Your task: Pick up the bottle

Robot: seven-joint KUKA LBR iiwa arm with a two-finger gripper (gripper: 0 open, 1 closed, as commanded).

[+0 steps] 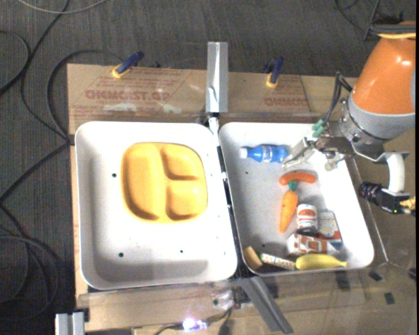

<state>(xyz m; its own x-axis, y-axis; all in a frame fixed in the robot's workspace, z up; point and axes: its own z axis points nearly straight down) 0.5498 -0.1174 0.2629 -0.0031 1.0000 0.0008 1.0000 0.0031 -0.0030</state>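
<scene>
Metal fingers of the gripper [302,152] reach in from the right of the frame, over the upper part of the right bin [248,208]. They look spread apart and their tips sit just beside the bottle's right end, but glare and the small scale keep me from telling how far open they are or whether they touch it; nothing shows between them. Behind them the grey wrist widens into the rounded orange band, which the frame's right edge cuts off.

The bottle [265,153] lies on its side near the upper wall of the right bin, clear blue plastic with a white label and a cap pointing left. Below the gripper lie a small red sausage [297,178] and a tapered orange carrot [288,209] with a green top. Lower still, a small can [306,218], a carton [314,243] and a banana [320,262] crowd together in the lower right corner, partly overlapping, their edges hard to separate.

The left bin [98,257], smooth white with rounded corners, holds a glossy yellow divided tray [164,181]. Both bins rest on a brown board [136,96] held by two blue and yellow clamps [128,63].
</scene>
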